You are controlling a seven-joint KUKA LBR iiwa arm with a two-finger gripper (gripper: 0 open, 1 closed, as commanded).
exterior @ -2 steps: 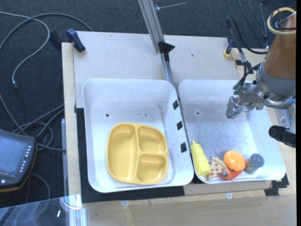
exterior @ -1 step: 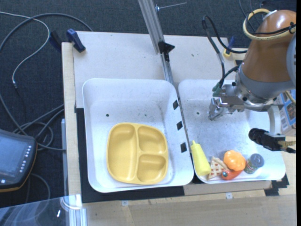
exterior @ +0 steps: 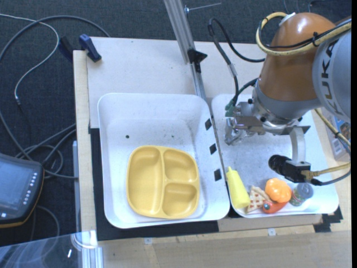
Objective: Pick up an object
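Note:
In the right bin [exterior: 252, 162], several small things lie along the near edge. They are a yellow bottle-shaped item [exterior: 236, 187], a tan checked wedge [exterior: 256, 197], an orange ball [exterior: 278, 190], a small red piece [exterior: 269, 207] and a greyish round item [exterior: 302, 194]. My gripper [exterior: 233, 136] hangs over the far left part of this bin, close to the wall between the bins. It is well apart from the items at the front. The arm's orange band and grey wrist cover the far right part of the bin.
The left bin [exterior: 146, 116] holds a yellow divided plate [exterior: 163, 181]. A metal pole [exterior: 181, 21] slants down to the gap between the bins. A black fitting [exterior: 285, 167] with a cable sits under the wrist over the right bin. Cables trail off the bench to the left.

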